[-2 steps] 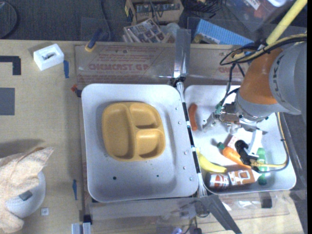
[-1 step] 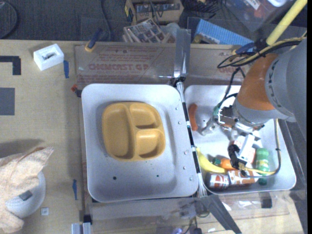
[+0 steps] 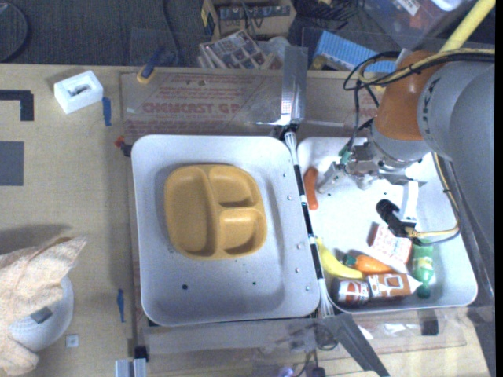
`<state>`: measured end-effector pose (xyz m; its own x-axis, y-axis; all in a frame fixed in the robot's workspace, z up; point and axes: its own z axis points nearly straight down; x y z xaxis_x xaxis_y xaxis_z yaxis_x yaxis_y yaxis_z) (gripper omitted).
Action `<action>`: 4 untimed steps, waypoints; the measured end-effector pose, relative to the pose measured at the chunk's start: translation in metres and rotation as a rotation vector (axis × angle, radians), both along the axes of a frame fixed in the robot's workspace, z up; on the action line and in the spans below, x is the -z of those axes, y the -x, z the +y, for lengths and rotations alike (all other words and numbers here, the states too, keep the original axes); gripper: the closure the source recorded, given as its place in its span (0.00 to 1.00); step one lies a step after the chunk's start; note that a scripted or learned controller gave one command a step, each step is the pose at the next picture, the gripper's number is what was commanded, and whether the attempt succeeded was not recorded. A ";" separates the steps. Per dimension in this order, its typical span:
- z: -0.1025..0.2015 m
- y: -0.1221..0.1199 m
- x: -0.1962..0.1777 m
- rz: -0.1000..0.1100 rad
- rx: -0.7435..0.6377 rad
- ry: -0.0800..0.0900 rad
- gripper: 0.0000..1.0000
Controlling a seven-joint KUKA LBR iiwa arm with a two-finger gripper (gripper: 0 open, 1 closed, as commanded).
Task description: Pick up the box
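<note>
A small white and red box (image 3: 391, 247) lies tilted in the right bin (image 3: 460, 289), near its front right. My gripper (image 3: 366, 192) hangs over the bare middle of that bin, behind and a little left of the box and apart from it. Its fingers (image 3: 325, 177) are spread open with nothing between them. The grey arm with its orange band (image 3: 405, 100) comes in from the upper right.
Along the right bin's front lie a banana (image 3: 333, 263), a carrot (image 3: 371, 264), a red can (image 3: 354, 291), a brown carton (image 3: 390, 284) and a green bottle (image 3: 424, 268). A sausage (image 3: 311, 188) lies by its left wall. The left bin (image 3: 149, 289) holds a yellow divided plate (image 3: 214, 210).
</note>
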<state>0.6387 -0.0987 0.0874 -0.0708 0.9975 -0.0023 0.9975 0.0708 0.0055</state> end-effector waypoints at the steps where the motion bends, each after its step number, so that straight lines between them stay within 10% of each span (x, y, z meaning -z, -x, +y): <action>1: -0.081 0.086 0.000 0.001 -0.091 0.001 0.00; 2: -0.072 0.157 0.000 0.000 0.048 -0.002 0.00; 3: -0.074 0.156 -0.011 -0.006 0.053 -0.001 1.00; 4: -0.065 0.159 -0.111 0.005 0.281 -0.002 1.00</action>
